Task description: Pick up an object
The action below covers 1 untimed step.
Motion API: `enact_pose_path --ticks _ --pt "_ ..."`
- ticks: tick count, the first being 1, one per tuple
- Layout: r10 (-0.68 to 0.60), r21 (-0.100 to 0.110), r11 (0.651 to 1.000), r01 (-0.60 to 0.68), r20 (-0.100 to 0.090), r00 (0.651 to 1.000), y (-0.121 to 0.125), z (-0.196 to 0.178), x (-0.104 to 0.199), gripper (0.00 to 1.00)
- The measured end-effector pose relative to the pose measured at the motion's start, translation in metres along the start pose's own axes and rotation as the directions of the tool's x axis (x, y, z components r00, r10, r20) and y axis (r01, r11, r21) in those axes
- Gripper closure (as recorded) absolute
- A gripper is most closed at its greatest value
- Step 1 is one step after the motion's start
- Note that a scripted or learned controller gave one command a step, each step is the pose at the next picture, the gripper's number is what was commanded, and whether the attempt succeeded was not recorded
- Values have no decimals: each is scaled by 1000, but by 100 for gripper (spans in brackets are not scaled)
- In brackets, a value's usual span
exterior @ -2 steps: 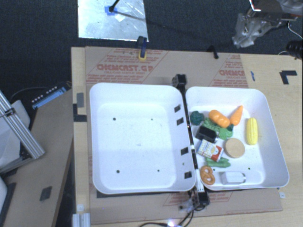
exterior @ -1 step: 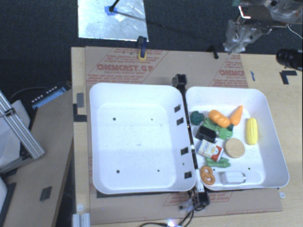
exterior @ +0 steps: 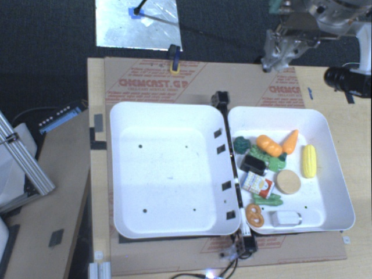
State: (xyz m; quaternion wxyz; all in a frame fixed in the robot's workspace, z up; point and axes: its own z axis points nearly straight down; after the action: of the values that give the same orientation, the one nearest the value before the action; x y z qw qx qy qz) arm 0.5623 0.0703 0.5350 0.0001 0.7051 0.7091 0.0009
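Nearest items: twisted brown pretzel and pale white block, at the right white bin's near edge.
Easiest target: yellow corn cob, lying apart; descend straight over it.
Gripper: raised beyond the bin; finger state cannot be told.

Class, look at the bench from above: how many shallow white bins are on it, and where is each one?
2. One white bin sits on the camera view's left; the other bin is beside it on the right, holding the toy food. Nothing hides a third.
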Motion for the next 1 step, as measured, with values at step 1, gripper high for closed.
enact_pose_path --ticks 1 --pt "-1 0 1000 1 0 1000 -34 0 25 100"
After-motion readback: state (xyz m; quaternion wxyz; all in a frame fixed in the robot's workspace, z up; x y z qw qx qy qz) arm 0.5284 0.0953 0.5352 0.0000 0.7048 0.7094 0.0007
